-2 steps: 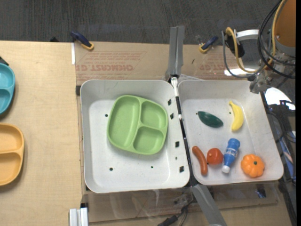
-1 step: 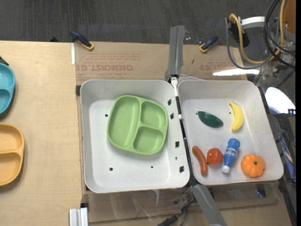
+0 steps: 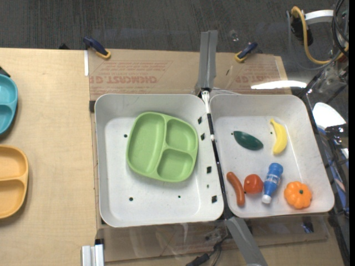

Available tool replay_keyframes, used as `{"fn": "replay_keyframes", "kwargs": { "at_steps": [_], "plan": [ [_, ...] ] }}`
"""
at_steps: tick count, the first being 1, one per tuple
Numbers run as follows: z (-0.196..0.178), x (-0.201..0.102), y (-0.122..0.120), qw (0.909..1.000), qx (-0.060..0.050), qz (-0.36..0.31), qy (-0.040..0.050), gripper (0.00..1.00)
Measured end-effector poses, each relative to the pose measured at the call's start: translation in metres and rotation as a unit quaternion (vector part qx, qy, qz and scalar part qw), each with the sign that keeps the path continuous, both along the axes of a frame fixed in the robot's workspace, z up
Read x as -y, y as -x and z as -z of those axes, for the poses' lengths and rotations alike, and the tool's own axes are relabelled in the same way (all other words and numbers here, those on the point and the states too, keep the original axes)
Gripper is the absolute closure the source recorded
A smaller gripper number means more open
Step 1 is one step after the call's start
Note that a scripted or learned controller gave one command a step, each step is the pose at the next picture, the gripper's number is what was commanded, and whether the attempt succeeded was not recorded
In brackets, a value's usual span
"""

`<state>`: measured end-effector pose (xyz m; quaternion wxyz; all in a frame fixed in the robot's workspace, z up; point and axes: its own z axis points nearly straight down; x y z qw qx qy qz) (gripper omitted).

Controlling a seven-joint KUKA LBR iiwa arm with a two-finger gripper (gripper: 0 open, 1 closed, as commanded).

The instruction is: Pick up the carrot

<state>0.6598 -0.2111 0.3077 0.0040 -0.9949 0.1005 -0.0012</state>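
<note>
The bench bears two shallow white bins side by side, the left bin [image 3: 111, 165] and the right bin [image 3: 310, 148], their inner walls meeting along the middle of the camera view. The carrot [image 3: 236, 188], a slim orange-red piece, lies on the floor of the right bin in its near left corner, running from upper left to lower right, close beside the bin's left wall. A red tomato [image 3: 253, 184] lies just to the right of the carrot, touching it or nearly so. A blue and white bottle [image 3: 272, 183] lies on its side just right of the tomato, cap end toward the near wall. An orange pumpkin [image 3: 298, 195] sits near the bin's near right corner, apart from the bottle. A dark green oval piece [image 3: 247, 140] lies farther back, well apart from the carrot, and a yellow banana [image 3: 279, 136] lies just right of it. The left bin holds a green divided plate [image 3: 162, 146] with three compartments, resting flat. On the bench to the left of the bins, a teal plate [image 3: 6, 110] and an orange plate [image 3: 11, 179] are cut off by the frame edge. Brown cardboard [image 3: 144, 73] lies under the bins. Whether the gripper is released or clenched cannot be told from this view
</note>
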Motion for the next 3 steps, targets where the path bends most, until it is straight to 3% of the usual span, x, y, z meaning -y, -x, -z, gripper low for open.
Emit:
{"fn": "replay_keyframes", "kwargs": {
  "at_steps": [1,2,3],
  "plan": [
    [0.082,-0.023,0.001,1.0000,-0.003,0.000,0.0001,1.00],
    [0.040,-0.051,0.007,1.0000,-0.001,0.002,0.0004,1.00],
    [0.014,-0.003,0.000,1.0000,0.000,0.007,0.0004,1.00]
  ]
}}
